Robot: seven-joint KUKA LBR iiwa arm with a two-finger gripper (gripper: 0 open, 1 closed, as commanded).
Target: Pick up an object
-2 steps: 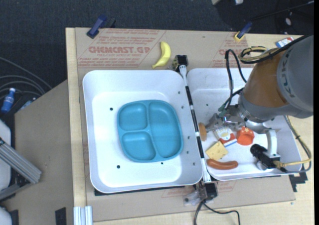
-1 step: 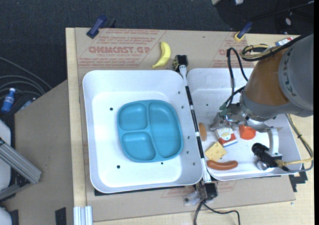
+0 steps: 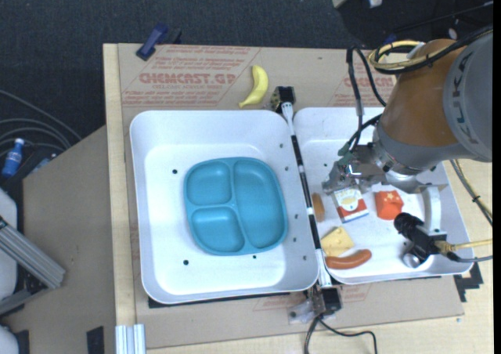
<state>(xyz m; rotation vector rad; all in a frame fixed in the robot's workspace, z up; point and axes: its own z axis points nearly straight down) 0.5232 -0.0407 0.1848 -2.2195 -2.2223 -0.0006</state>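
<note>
Bench (image 3: 196, 70): cardboard-topped, carried both bins side by side.
Arm (image 3: 427, 110): reached in from right, over right bin.
Left bin (image 3: 156, 188): held blue divided plate (image 3: 235, 205), centred.
Right bin (image 3: 325, 141): held the small items, all in its near half.
Gripper (image 3: 348, 178): low in right bin, just behind carton; open or closed, couldn't tell.
Banana (image 3: 254, 86): on bench behind left bin, outside both bins.
Sausage (image 3: 347, 259): near right bin's front wall.
Cheese wedge (image 3: 338, 240): just behind sausage.
Carton (image 3: 351, 206): red-white, just beside red block (image 3: 388, 205).
Brown stick (image 3: 318, 205): along right bin's left wall.

Dark carpet (image 3: 70, 8) around brown bench (image 3: 125, 227)
</note>
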